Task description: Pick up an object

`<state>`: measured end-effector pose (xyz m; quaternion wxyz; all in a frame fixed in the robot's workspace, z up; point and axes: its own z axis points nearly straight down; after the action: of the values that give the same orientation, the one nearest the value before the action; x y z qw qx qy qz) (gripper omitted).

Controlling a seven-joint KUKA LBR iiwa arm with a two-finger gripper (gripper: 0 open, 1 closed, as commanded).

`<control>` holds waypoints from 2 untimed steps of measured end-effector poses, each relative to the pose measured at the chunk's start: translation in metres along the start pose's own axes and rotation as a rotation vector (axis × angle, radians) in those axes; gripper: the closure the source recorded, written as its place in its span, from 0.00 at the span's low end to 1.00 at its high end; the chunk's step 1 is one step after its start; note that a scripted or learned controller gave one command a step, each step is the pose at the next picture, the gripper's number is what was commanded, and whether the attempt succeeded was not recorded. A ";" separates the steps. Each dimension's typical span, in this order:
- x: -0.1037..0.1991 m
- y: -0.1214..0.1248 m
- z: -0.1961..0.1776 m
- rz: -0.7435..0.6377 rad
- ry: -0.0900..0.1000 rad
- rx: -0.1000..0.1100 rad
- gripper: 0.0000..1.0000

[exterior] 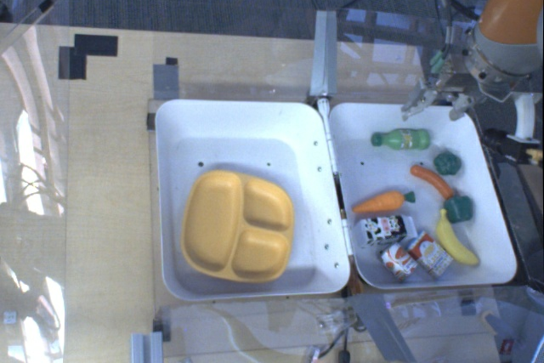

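Note:
My gripper [437, 104] hangs over the far rim of the right bin [357, 183], open, with nothing between its fingers. Just in front of it lies a green bottle [401, 138]. Further toward the front of that bin are a dark green broccoli piece [447, 162], an orange-red chili [433, 180], a carrot [380, 201], a green pepper [458, 208], a banana [454, 240], a black-and-white milk carton [384, 228] and two small snack packs [416, 256].
The left bin [178, 132] holds a yellow divided plate [239, 224]. A metal post [321, 55] stands between the bins at the back. Cables loop behind the right bin. Clear panels border the bench at left.

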<state>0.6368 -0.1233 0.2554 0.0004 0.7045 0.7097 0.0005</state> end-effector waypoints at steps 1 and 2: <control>-0.008 -0.026 0.153 -0.132 0.001 0.001 0.00; -0.077 -0.050 0.137 -0.224 0.000 -0.002 0.00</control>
<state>0.5873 -0.2004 0.1182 0.0012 0.6208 0.7840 0.0010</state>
